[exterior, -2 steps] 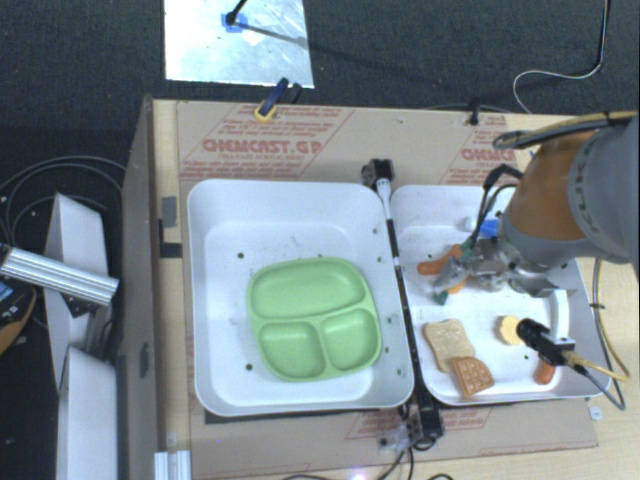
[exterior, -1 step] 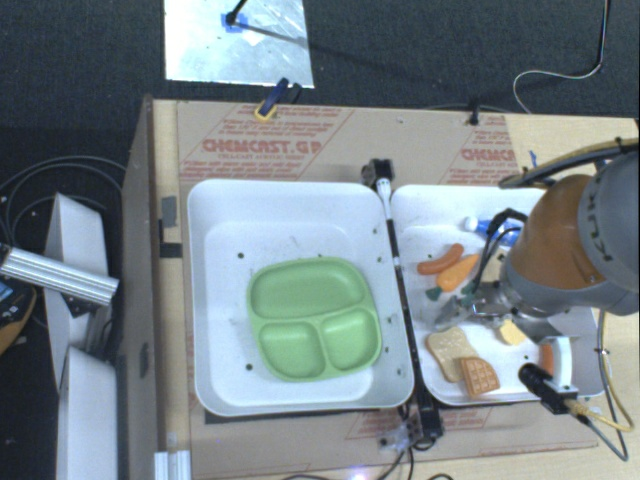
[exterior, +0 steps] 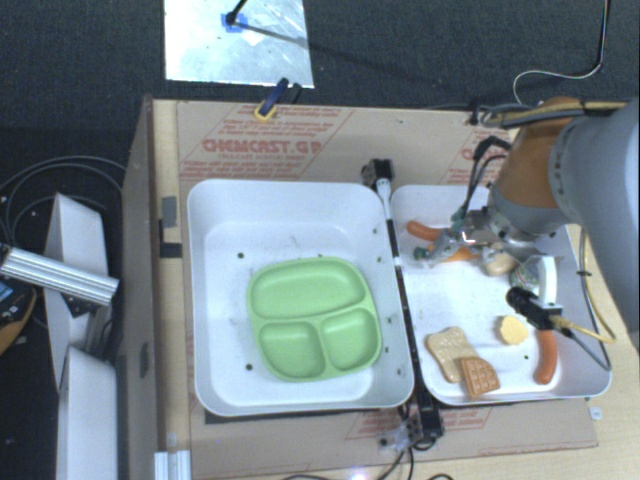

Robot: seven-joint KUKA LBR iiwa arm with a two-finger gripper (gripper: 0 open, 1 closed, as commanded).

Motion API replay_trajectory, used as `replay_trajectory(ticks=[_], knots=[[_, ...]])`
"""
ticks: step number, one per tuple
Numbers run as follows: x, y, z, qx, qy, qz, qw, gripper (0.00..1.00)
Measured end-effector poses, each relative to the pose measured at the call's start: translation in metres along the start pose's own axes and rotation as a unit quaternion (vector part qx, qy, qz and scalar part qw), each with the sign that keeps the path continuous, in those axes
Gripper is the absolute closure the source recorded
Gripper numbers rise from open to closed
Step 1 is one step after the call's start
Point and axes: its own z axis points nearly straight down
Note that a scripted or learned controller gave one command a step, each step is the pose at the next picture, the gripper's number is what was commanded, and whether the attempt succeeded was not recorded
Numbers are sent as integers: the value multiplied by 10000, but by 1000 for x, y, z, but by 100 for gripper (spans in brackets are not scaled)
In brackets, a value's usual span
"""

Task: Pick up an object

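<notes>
The left bin [exterior: 225, 230] holds one green divided plate [exterior: 315, 318], lying flat near its centre. The right bin [exterior: 450, 298] holds toy foods: a red sausage [exterior: 545, 358] by the right wall, a bread slice [exterior: 448, 346] touching a waffle [exterior: 480, 375] at the front, and a yellow piece [exterior: 512, 330] between them. The gripper [exterior: 462, 240] sits low over an orange piece [exterior: 428, 232] at the back and partly covers it. Whether it is open or closed cannot be told.

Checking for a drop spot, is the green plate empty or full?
Empty: the green plate shows three bare compartments, nothing lying in them.
</notes>
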Motion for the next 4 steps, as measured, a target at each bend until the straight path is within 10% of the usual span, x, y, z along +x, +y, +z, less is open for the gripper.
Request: replay_trajectory(ticks=[1,4], knots=[[2,48,9,10,3,0,10000,0],[12,56,13,138,-2,8,9999,0]])
